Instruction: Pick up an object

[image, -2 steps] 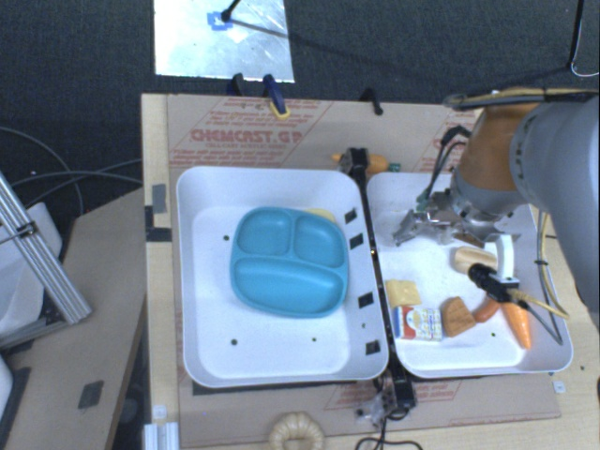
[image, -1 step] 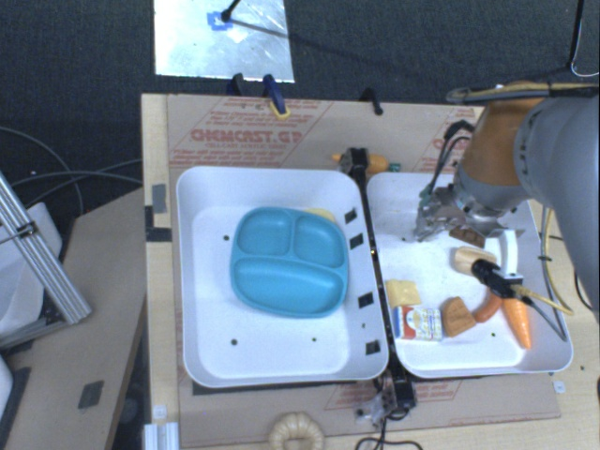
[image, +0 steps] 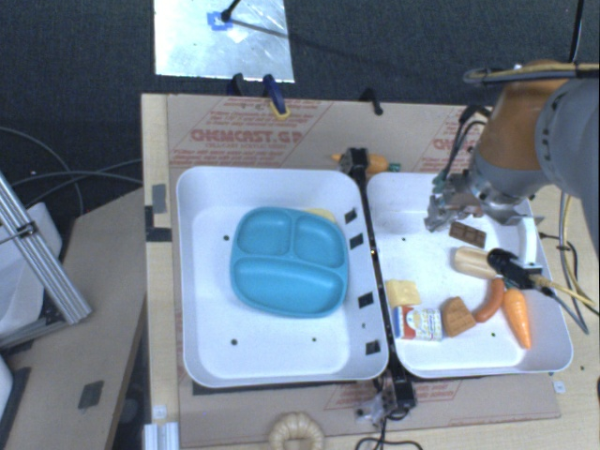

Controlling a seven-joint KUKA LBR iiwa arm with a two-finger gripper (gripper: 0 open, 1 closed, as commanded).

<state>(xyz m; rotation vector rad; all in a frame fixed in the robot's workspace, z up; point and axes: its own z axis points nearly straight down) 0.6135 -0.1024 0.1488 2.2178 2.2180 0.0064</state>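
Observation:
My gripper [image: 441,212] hangs over the back left part of the right bin [image: 412,204], with the grey arm reaching in from the right. Just right of it lies a small brown block [image: 467,233]. Further forward are a pale bread roll [image: 472,262], a red-orange sausage [image: 489,300] and a carrot [image: 517,317]. Near the bin's front left lie a yellow cheese wedge [image: 403,292], a small white and red carton [image: 418,323] and a brown biscuit [image: 457,316]. I see nothing held in the gripper.
The left bin [image: 202,251] holds a blue divided plate [image: 289,261] with a yellow item [image: 323,215] peeking out behind it. A black divider with clips [image: 367,251] runs between the bins. A shiny sheet [image: 223,24] lies beyond the bench.

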